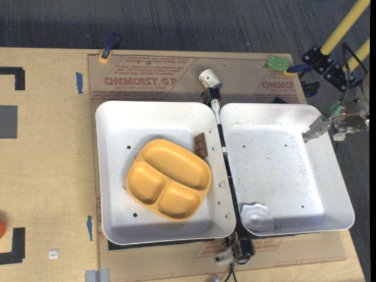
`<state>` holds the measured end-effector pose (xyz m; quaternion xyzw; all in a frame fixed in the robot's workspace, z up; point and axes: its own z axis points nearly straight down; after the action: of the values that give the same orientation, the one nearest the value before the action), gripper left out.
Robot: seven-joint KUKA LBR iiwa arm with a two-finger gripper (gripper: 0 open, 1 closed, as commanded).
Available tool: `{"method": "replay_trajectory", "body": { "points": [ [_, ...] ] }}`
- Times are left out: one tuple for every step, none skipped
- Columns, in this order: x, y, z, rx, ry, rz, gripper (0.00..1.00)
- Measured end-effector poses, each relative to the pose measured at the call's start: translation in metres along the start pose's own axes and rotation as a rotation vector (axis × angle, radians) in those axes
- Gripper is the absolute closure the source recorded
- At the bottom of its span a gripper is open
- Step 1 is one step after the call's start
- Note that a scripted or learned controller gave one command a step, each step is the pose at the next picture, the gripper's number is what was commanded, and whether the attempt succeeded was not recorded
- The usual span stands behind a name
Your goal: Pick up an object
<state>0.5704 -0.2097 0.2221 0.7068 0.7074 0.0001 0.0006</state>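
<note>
A yellow divided tray lies upside down in the middle of the left bin. A small brown bar leans by that bin's right wall. A clear, crumpled plastic cup rests in the near left corner of the right bin. My gripper hangs at the far right edge of the right bin, well away from all three objects and with nothing seen in it.
A white-capped fixture stands behind the seam between the bins. A green clamp and an orange clamp hold the cardboard base. A yellow pole with black fittings rises at the back right.
</note>
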Motion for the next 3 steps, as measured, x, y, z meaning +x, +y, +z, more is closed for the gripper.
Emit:
{"method": "replay_trajectory", "body": {
  "points": [
    [0.003,-0.039,0.084,0.002,0.001,-0.08,0.0],
    [0.006,-0.072,0.118,-0.009,0.006,0.292,0.0],
    [0.01,-0.007,0.125,-0.027,-0.008,-0.082,0.0]
  ]
}}
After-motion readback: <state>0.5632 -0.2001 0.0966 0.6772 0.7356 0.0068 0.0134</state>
